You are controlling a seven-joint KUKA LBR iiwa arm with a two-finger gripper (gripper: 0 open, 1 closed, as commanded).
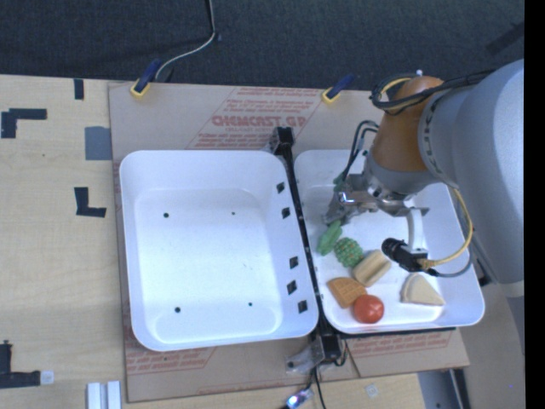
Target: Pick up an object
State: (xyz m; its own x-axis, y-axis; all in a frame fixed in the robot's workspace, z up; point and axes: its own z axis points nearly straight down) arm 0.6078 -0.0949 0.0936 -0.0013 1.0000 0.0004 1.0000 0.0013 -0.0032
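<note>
Bench: pale wooden top (51, 254) bearing a brown cardboard sheet (247, 118), on which sit two shallow white plastic bins side by side, the left bin (136, 228) and the right bin (460, 309).
Nearest object: a small smooth green plastic pod-like toy (330, 238), lying in the right bin near its left wall, tilted, just under the gripper.
Handling: likely light, stiff and a little slippery; I would close across its narrow width, near the middle.
Neighbours: a knobbly green broccoli-like toy (347, 250) touching or just beside the pod; a tan bread-like piece (371, 267); an orange wedge (346, 290); a round red tomato-like ball (368, 308); a pale cream wedge (421, 290) near the right side.
Crowding risk: the pod and the knobbly toy sit so close that a finger may land on both.
Gripper: two-finger metal gripper (342, 208) is low over the bin, just above the pod's upper end; whether its jaws are wide or narrow I cannot tell.
Arm: grey arm with an orange band (400, 143) reaches in from the right, wrist pointing down and leftward.
</note>
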